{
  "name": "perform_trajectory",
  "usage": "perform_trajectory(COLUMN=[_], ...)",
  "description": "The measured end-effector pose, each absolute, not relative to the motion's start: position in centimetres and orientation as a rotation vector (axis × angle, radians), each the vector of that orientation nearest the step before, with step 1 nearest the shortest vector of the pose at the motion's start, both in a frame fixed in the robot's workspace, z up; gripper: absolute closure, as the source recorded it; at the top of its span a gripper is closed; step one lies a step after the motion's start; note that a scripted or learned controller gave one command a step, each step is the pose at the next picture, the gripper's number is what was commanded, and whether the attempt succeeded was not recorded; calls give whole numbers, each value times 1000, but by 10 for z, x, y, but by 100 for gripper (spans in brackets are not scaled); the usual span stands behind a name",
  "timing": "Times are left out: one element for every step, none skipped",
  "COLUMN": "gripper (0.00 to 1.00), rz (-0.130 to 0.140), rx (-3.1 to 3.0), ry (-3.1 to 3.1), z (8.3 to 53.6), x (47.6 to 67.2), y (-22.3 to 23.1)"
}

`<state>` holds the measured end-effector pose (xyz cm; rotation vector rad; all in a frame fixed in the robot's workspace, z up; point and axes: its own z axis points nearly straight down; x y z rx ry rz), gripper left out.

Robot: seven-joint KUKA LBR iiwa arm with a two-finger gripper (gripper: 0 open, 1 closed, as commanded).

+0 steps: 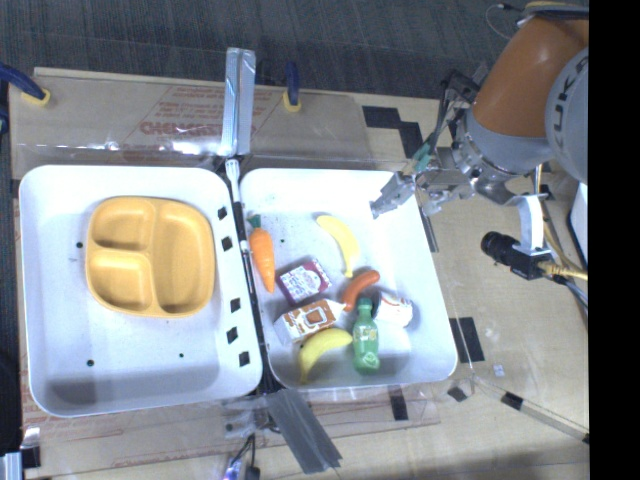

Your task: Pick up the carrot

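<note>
The carrot (263,255) is orange with a small green top. It lies in the right bin (425,298) along its left wall, with the leafy end pointing to the far side. My gripper (412,201) hangs over the far right corner of that bin, well to the right of the carrot. It is open, and nothing is between its fingers.
Near the carrot in the right bin lie a purple carton (303,281), a brown carton (310,318), two yellow bananas (338,238) (322,348), a red-orange sausage (360,285), a green bottle (365,340) and a white-red item (396,311). A yellow divided plate (152,256) sits in the left bin (50,368).
</note>
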<state>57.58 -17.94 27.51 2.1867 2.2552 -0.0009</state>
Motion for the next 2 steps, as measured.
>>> perform_trajectory(gripper=[0, 0], rz=[-6, -4], rx=[2114, 1861], ry=[2329, 2537], z=[193, 142], x=[556, 582], y=[-108, -99])
